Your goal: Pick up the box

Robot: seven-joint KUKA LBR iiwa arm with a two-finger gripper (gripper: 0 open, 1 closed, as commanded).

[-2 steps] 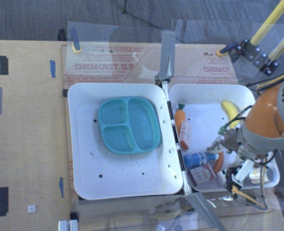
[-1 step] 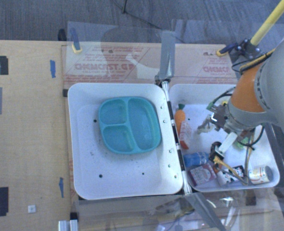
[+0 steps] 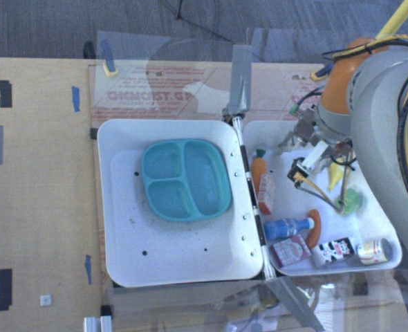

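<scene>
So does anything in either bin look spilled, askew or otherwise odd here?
Nothing looks spilled or broken. The teal divided plate lies flat in the left bin. The right bin is cluttered: the blue bottle, a carrot and the cow-patterned box lie jumbled at mixed angles, crowded toward its lower edge.

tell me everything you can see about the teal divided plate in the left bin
The teal divided plate looks like moulded plastic, a rounded rectangle with a raised rim and three compartments: two smaller ones stacked on the view's left and one long one on the right. It lies flat and slightly rotated on the floor of the left shallow white bin, in its upper middle, away from the walls. Its compartments look bare, and nothing else touches it.
</scene>
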